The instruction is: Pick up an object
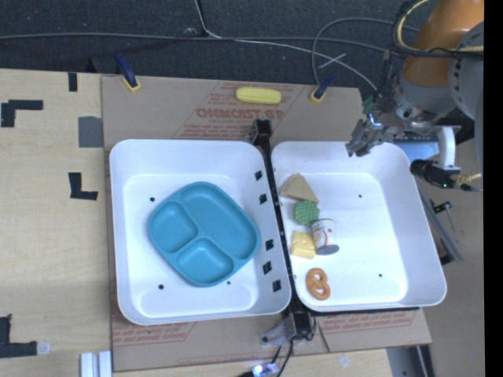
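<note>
2 white bins sit side by side on a cardboard sheet (157, 116): the left bin (126, 210) holds a blue divided tray (203, 232), and the right bin (409, 234) holds a tan wedge (297, 187), a green knobbly piece (307, 211), a small can (323, 234), a yellow block (303, 245) and a pretzel (317, 283) clustered near its left wall. The gripper (363, 144) hangs over the right bin's far rim, apart from these items. A yellow object (258, 95) lies on the cardboard beyond the bins.

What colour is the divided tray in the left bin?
The divided tray is light blue, a plain solid colour with no pattern, seen clearly in the overhead camera view.
</note>
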{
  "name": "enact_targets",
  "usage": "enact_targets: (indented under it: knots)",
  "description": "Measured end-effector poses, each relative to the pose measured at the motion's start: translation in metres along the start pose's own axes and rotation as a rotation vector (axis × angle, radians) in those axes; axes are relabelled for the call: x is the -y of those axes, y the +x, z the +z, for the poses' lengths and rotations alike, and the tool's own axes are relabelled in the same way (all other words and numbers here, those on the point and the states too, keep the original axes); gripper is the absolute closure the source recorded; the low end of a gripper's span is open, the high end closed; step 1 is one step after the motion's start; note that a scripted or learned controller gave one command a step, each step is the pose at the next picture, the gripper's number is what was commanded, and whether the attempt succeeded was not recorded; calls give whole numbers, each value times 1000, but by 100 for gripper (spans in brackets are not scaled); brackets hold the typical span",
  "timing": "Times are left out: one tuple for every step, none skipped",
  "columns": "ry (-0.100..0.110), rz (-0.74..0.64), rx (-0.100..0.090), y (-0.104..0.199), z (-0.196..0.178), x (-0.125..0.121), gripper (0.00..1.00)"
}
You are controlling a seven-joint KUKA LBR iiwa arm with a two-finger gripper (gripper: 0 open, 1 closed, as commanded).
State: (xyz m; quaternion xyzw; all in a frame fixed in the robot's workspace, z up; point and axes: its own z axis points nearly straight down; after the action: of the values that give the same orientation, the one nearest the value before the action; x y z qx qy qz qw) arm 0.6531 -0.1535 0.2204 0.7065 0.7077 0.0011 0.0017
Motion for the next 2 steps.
enact_targets:
  knots:
    - [0,0,0,0,-53,-1,100]
    - [5,-3,0,45,-47,-7,100]
